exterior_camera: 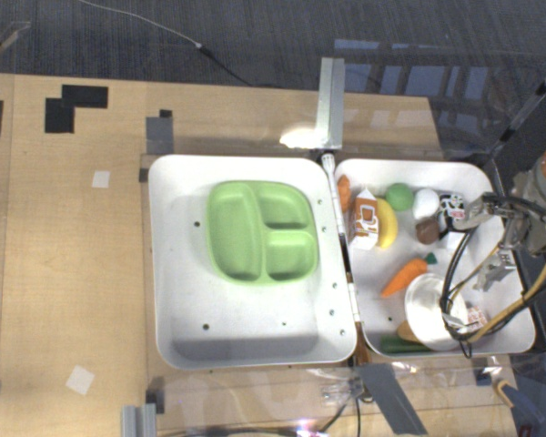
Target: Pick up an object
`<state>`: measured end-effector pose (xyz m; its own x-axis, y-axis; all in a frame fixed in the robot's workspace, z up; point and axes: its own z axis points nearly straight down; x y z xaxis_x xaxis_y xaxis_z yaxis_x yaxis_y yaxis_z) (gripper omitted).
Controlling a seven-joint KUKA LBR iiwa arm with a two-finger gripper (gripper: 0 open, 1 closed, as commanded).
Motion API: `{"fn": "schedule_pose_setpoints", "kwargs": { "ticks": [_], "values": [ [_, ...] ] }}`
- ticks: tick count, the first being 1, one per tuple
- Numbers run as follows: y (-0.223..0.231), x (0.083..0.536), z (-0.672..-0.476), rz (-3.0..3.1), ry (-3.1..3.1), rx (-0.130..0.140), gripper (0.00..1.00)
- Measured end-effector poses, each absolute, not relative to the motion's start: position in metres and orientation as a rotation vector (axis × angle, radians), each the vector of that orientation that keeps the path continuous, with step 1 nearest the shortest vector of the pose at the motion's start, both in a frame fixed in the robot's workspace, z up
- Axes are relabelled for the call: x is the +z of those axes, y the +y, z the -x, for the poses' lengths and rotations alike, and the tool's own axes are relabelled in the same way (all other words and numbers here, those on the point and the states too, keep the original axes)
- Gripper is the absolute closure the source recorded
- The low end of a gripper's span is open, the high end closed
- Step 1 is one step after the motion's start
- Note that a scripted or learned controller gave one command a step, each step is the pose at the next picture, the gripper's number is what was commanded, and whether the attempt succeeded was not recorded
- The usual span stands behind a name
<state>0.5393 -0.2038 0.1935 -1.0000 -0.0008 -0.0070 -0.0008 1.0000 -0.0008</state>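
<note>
Now the arm [537, 226] sits at the right edge of the frame, over the right bin [519, 340], and I cannot tell how its gripper stands. Inside that bin lie a carrot [406, 277], a banana [387, 223], a green ball [399, 196] and a white bowl [425, 309]. A green tray [259, 230] rests in the left bin [177, 271].

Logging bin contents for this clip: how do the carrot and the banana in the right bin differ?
The carrot is orange and tapers to a point; the banana is yellow and gently curved. The carrot lies at a slant near the bin's middle, its thick end by the white bowl; the banana lies nearly upright in the view, farther back, against the small carton. Both are toy-like foods lying loose in the right bin, neither between the fingers.
</note>
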Motion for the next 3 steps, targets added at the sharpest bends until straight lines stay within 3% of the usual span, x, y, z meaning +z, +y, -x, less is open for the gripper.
{"fn": "schedule_pose_setpoints", "kwargs": {
  "ticks": [1, 2, 3],
  "values": [
    [-0.209, 0.11, -0.51, -0.195, 3.105, -0.013, 0.0],
    [-0.208, 0.124, -0.514, -0.179, 3.093, -0.02, 1.0],
    [-0.205, 0.238, -0.557, -0.199, 3.115, -0.007, 1.0]
  ]
}}
